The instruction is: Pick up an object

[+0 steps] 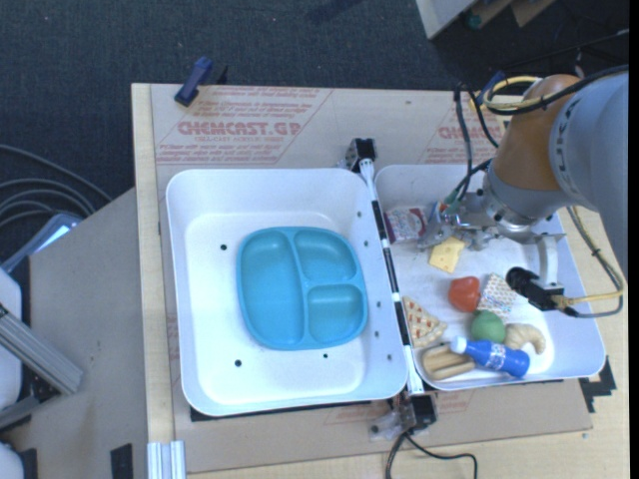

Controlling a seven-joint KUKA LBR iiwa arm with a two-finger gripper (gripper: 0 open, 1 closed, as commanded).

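The gripper point(461, 230) is down in the right bin point(589, 352), near its upper left part, and whether it is spread or pressed together cannot be told from this angle. Just below it, touching or nearly touching its tip, lies a yellow cheese wedge point(445, 256), a small pale-yellow block, tilted, flat on the bin floor. To the gripper's left a small packet point(403, 224) with a red and white print lies against the bin wall.

Lower in the same bin sit a red tomato point(463, 292), a green ball point(487, 325), a checkered packet point(497, 290), a pizza slice point(421, 321), a blue bottle point(493, 356) with a white cap, a bread roll point(444, 362) and a beige peanut shape point(527, 338). A black cable end point(529, 287) hangs over these.

The left bin point(195, 267) holds a blue divided plate point(302, 287), well apart from the gripper.
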